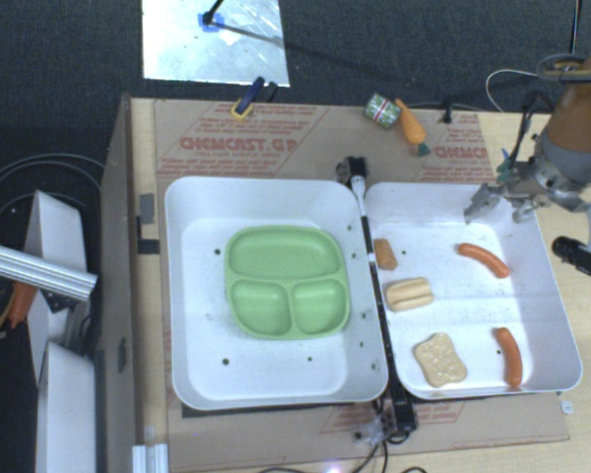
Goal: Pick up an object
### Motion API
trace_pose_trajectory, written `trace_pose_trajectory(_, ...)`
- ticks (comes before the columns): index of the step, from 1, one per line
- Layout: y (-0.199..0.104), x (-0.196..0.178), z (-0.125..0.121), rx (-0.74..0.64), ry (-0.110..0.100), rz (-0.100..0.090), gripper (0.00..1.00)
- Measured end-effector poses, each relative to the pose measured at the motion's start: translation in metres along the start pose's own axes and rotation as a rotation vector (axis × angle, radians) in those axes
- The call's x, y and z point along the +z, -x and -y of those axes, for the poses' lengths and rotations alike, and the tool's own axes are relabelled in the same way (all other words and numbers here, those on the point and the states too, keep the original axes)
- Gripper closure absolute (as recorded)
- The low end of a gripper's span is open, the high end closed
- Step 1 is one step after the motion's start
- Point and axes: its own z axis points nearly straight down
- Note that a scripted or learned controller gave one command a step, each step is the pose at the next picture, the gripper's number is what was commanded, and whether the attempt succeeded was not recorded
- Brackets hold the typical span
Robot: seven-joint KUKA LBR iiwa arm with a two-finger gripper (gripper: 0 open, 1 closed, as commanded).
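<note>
While hovering above the right bin (561, 338), the gripper (500, 205) is spread wide, holding nothing.

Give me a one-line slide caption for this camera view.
Gripper open above the right bin's far corner, over toy sausages, bun and bread; green tray sits in the left bin.

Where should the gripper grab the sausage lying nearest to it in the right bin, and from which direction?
Grip the upper sausage at its middle, across its narrow width, coming straight down. It lies flat and slanted on the right bin's floor, apart from the other food, so the fingers would probably best straddle it crosswise to that slant. The gripper hangs near the bin's far edge, just beyond it.
</note>
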Motion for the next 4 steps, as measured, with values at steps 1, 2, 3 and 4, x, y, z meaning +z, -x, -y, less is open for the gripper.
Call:
trace_pose_trajectory(1, -0.024, 0.033, 0.008, 0.0, -0.004, -0.002, 0.0)
trace_pose_trajectory(2, -0.017, 0.034, 0.028, 0.003, -0.004, -0.001, 0.0)
trace_pose_trajectory(3, 0.0, 0.065, 0.031, 0.003, -0.005, -0.001, 0.0)
trace_pose_trajectory(4, 0.0, 0.064, 0.054, 0.003, -0.004, -0.001, 0.0)
